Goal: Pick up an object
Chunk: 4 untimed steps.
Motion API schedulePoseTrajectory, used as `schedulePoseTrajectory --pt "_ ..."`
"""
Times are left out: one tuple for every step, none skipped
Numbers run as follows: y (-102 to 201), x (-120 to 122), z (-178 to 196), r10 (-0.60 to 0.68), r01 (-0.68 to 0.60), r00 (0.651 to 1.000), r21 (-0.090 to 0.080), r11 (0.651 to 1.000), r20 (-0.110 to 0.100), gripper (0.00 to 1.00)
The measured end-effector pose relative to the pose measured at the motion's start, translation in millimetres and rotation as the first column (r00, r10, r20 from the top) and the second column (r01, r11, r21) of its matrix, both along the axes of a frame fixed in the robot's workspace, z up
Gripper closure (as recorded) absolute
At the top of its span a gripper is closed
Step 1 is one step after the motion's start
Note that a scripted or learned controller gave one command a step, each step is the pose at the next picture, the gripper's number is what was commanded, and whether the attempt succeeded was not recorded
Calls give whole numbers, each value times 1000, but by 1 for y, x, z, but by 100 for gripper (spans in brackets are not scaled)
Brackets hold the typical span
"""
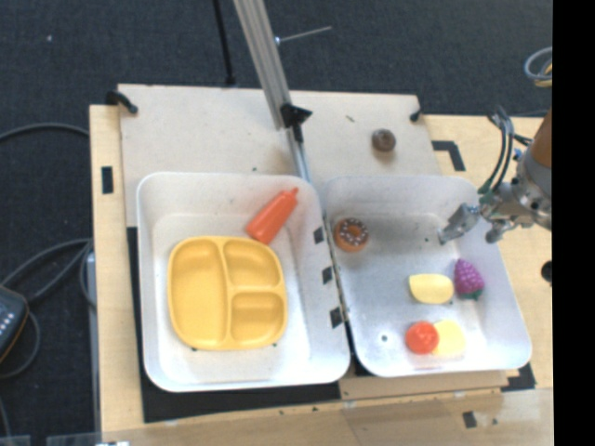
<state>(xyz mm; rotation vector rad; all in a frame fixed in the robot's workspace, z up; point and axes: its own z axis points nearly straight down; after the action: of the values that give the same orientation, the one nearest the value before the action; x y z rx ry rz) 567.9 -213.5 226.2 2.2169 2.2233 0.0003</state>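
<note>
My gripper hangs over the right bin's far right side, its two fingers spread open with nothing between them. Just below it lie a purple grape bunch and a yellow lemon-like piece. Nearer the front edge sit a red tomato-like ball and a pale yellow piece, side by side. A brown chocolate donut rests at the right bin's far left. In the left bin lie an orange bottle and a yellow divided plate.
A slanted aluminium post rises from between the bins at the back. A small brown round object sits on the bench behind the right bin. The arm's wrist enters from the right edge.
</note>
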Motion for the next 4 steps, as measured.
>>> schedulePoseTrajectory --pt "68 -11 -127 2 -2 1000 0 1000 0 0" --pt "66 -11 -124 -2 2 1000 0 1000 2 0" --pt "66 -11 -124 -3 3 1000 0 1000 3 0" --pt "66 -11 -124 -4 4 1000 0 1000 3 0"
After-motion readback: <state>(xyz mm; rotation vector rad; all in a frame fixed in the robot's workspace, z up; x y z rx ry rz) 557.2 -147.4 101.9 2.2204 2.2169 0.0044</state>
